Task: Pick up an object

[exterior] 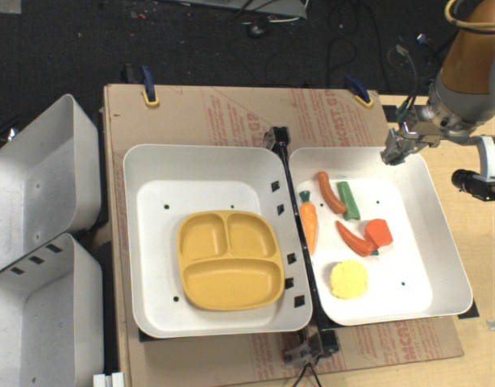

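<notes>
The gripper (395,153) hovers at the right bin's (441,216) far corner. Its grasp, I can't tell. The carrot (309,224) lies by the left edge.

Bench: brown board (231,115) with red printing, blue clamps (150,87) at its far edge.
Left bin (151,184): white, shallow, lying on the board.
Right bin (425,216): white, touching the left bin along a black divider (294,216).

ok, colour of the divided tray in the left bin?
Yellow-orange divided tray, clearest in the camera view.
</notes>
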{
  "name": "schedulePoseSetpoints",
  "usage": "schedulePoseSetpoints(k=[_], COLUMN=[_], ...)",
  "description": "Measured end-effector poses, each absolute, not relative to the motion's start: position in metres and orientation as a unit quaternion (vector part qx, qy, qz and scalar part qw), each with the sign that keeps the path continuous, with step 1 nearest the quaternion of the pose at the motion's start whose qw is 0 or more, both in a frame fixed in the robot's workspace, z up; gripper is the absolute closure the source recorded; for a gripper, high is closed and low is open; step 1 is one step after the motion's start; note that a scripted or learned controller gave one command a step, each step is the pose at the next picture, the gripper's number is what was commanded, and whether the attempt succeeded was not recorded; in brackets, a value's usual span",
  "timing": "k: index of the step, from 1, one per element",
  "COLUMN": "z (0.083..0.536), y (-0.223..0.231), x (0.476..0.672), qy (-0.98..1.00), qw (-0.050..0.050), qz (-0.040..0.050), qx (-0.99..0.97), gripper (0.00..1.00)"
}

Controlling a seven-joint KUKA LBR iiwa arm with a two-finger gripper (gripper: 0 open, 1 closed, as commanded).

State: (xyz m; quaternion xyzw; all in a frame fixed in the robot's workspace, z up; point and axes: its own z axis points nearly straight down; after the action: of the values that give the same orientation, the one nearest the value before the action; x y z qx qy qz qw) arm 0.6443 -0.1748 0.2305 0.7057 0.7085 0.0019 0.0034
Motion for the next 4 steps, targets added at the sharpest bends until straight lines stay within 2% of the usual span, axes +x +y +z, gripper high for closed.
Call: schedulePoseSetpoints(k=[1,2,3,4], z=[0.281,0.264,0.254,0.243], y=[-0.167,-0.110,-0.065,-0.020], x=[0.640,0.636,0.639,0.632], qy=[0.709,0.710,0.710,0.710], qw=[0.003,-0.001,-0.001,-0.001], qz=[0.0019,-0.0002,0.0001,-0.0002], qx=[0.706,0.705,0.705,0.705], gripper=[1.00,1.00,1.00,1.00])
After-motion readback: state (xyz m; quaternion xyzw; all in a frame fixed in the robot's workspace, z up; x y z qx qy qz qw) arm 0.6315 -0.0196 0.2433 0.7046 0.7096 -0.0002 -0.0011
